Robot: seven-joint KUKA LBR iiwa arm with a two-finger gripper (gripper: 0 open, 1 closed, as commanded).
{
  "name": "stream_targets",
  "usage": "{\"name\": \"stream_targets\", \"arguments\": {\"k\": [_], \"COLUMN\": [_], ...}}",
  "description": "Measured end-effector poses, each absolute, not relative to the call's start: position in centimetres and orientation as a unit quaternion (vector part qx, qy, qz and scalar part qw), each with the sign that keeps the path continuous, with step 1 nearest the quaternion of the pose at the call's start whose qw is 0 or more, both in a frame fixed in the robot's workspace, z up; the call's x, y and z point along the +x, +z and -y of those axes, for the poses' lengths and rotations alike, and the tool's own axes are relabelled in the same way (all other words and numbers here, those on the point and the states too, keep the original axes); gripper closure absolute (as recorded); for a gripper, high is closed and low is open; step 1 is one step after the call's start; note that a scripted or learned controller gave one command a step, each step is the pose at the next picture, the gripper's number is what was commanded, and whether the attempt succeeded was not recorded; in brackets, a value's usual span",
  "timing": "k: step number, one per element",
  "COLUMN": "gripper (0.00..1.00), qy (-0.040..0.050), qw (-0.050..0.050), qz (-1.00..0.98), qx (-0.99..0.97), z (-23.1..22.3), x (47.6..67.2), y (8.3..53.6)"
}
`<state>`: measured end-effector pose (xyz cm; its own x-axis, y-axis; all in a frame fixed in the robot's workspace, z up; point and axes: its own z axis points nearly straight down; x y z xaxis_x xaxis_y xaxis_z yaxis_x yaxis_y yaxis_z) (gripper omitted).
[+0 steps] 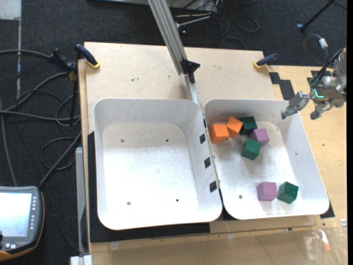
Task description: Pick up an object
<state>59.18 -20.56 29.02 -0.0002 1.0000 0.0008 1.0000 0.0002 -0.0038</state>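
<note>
seven blocks are seen lying in the right bin (309, 164), and any of them could serve as the object to be picked. a far cluster is formed by two orange blocks (220, 132) (234, 126), touching each other, with a dark green block (248, 124) just beside them, a purple block (261, 136) to its right, and a green block (251, 148) a little nearer. well apart from these, at the near right of the bin, a second purple block (267, 191) and a second green block (288, 192) are set side by side, touching or nearly so. the left bin (110, 148) is seen beside it, the two bins meeting at their inner walls.

the gripper (306, 107) is held at the far right edge of the right bin, above or just outside its rim, well apart from every block. its two fingers are seen spread, with nothing between them.

the task is judged to be at its start: no block is lifted or touched. an object remains to be chosen, the gripper to be brought over it and lowered, the fingers to be closed, and the block to be raised. the clustered blocks are judged harder to grasp cleanly than the purple and green pair near the front.
</note>
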Motion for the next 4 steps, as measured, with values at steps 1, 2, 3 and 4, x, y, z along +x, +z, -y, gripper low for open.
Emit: {"name": "stream_targets", "arguments": {"k": [1, 2, 3, 4], "gripper": [0.0, 0.0, 0.0, 0.0], "qy": [0.0005, 0.0015, 0.0017, -0.0005], "qw": [0.0, 0.002, 0.002, 0.0], "qz": [0.708, 0.707, 0.707, 0.706], "qx": [-0.706, -0.707, -0.707, -0.708], "z": [20.5, 20.4, 20.9, 21.4], "x": [59.2, 58.7, 58.9, 58.5], "y": [29.2, 24.7, 18.5, 12.6]}}
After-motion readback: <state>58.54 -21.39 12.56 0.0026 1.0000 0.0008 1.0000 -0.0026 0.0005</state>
